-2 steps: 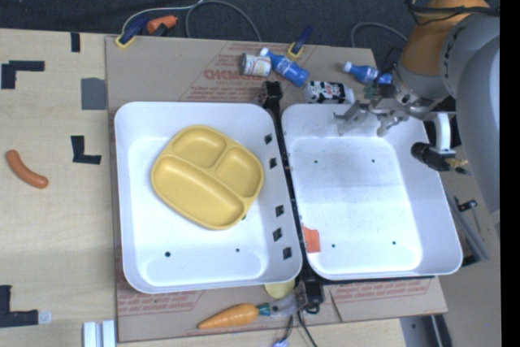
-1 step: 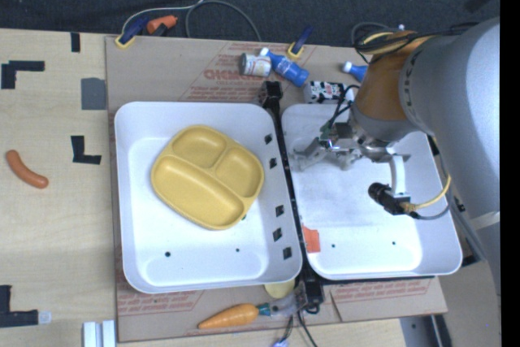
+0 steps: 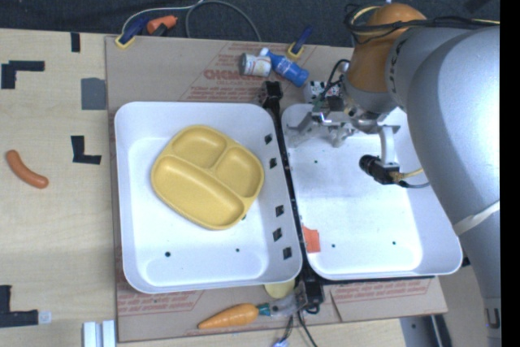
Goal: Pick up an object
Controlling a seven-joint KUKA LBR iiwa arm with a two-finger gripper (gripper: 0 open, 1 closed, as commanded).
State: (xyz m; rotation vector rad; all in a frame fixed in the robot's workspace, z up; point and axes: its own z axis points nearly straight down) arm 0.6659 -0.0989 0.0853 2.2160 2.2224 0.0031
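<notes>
yellow divided plate [image 3: 208, 175] sits in the left bin [image 3: 134, 256]; gripper [image 3: 329, 128] hovers at one o'clock over the right bin [image 3: 422, 252].

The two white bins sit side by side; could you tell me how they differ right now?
The left bin holds a yellow divided plate; the right bin holds a small orange piece near its left wall. The arm reaches over the right bin, not the left bin. Both are shallow, white and rounded at the corners.

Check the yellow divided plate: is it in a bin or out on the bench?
In. The yellow divided plate lies flat inside the left bin, compartments facing up, white floor showing around it.
</notes>
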